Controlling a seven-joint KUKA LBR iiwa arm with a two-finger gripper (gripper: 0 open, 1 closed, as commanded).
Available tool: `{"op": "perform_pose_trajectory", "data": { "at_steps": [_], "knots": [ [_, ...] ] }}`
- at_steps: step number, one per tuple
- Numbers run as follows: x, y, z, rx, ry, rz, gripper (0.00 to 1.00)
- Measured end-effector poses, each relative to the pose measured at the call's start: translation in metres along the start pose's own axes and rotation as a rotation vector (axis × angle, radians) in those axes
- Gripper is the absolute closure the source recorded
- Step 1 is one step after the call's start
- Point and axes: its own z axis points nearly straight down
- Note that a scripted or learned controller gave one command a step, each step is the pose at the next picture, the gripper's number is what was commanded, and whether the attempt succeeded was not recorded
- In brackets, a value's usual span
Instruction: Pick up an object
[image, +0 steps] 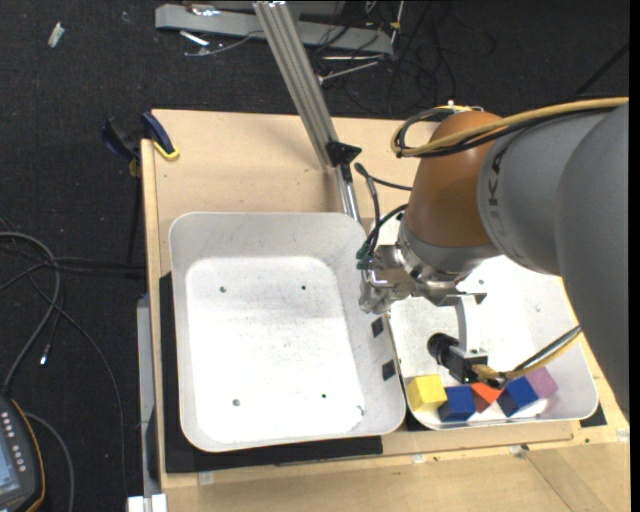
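Observation:
Several small blocks lie along the front edge of the right bin (560, 300): a yellow block (427, 390), a blue block (458, 403), an orange block (487, 393), a second blue block (519, 396) and a pale purple block (543, 381). My gripper (383, 288) hangs over the right bin's left rim, behind the blocks and apart from them. The wrist and its orange band hide most of it from above. I see nothing held under it.
The left bin (190, 330) is a wide white tray with dark specks on its floor. A slanted metal rod (300, 85) rises behind the bins. A blue and yellow clamp (155, 135) sits at the bench's back left corner.

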Motion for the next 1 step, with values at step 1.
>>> {"op": "perform_pose_trajectory", "data": {
  "at_steps": [1],
  "knots": [
    [-0.0184, -0.0027, -0.0251, -0.004, -0.004, 0.012, 1.00]
  ]
}}
